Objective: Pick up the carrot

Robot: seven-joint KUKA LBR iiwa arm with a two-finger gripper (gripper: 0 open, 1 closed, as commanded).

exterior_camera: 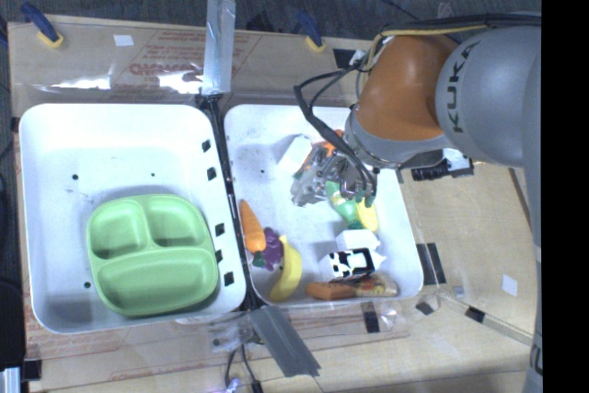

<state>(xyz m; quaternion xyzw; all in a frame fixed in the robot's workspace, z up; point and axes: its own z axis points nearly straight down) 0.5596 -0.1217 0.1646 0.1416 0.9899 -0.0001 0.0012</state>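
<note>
In the right bin, one carrot lies against the wall away from my arm, one banana just beside it, and my gripper hangs mid-bin, its opening apparently hidden, so I cannot tell.

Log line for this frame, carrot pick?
arm: over right bin | gripper: low, mid-bin | carrot: at left wall, ungrasped | banana: beside carrot | left bin: green tray

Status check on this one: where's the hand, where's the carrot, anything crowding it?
Hand low in right white bin, mid-bin. Orange tapered carrot against bin's left wall, untouched. Purple toy and yellow banana crowd its lower end.
</note>
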